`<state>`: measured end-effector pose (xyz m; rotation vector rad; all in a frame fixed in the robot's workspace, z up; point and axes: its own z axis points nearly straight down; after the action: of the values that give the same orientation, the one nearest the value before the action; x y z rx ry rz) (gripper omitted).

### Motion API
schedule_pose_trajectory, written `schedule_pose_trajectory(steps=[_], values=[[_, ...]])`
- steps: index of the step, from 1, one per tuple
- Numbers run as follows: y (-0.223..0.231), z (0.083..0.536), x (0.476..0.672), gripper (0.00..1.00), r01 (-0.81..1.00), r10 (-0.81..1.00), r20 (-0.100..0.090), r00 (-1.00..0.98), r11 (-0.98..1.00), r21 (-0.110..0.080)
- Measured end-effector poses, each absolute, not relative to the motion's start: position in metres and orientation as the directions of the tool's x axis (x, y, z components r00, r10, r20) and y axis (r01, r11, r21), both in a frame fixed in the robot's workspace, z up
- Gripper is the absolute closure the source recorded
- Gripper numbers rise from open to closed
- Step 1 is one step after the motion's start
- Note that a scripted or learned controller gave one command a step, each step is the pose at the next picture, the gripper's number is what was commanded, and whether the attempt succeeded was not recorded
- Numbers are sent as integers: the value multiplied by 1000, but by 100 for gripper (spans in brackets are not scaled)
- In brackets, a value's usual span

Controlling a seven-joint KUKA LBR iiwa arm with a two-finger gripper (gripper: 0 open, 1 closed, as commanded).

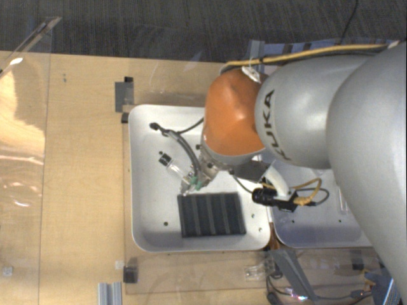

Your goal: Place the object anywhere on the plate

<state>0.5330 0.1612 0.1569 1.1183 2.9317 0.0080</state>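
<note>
**Arm low over the left bin**

The grey arm [318,119] reached into the left white bin [143,189] on the tabletop [63,170]. Its gripper [194,182] hung just above the dark ribbed plate [212,214], near the plate's upper left corner. Whether it was open, closed, or gripping any object could not be told.

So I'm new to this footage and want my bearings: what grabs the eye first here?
The big grey arm with its orange band fills the upper right, reaching over the left white bin. Below it, a dark ridged plate lies at that bin's near edge, with the gripper just above the plate's top left corner.
</note>
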Motion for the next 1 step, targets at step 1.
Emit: schedule_pose_trajectory(steps=[1], values=[[219, 321, 551, 100, 510, 511, -7, -860, 860, 10]])
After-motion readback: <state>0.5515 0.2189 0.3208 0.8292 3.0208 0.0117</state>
